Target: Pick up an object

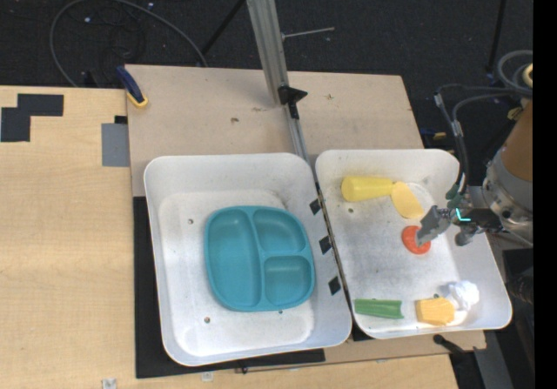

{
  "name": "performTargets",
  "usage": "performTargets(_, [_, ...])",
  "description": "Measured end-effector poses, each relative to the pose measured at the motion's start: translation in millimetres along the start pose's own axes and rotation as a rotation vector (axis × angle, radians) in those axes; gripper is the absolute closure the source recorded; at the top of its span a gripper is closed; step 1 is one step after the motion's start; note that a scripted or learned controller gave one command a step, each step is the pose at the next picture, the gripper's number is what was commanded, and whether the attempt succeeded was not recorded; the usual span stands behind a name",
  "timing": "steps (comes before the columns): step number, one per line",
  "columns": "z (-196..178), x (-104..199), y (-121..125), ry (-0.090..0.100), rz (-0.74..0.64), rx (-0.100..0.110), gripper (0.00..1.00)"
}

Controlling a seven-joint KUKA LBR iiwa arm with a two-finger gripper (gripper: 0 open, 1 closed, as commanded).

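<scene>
Hovering at three o'clock over the right bin (pixel 383 161), gripper (pixel 442 231) spread wide, gripping nothing. Lying just under its left finger, a small red object (pixel 416 242); sitting at twelve o'clock of that, a yellow bottle (pixel 367 188). Resting in the left bin (pixel 165 204), a teal divided tray (pixel 258 257).

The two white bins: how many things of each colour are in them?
Teal: 1, the divided plate
Yellow: 3, the bottle, the round piece, the block
Green: 1, the bar
Orange-red: 1, the disc
White: 1, the lump
Total: 7
</scene>
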State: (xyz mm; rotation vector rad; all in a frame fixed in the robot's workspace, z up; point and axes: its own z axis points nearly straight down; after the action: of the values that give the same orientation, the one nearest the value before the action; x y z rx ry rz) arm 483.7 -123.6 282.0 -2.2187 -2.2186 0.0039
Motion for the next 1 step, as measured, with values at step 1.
performTargets(1, [-0.4,0.0,0.2,0.0,0.0,-0.001,0.0])
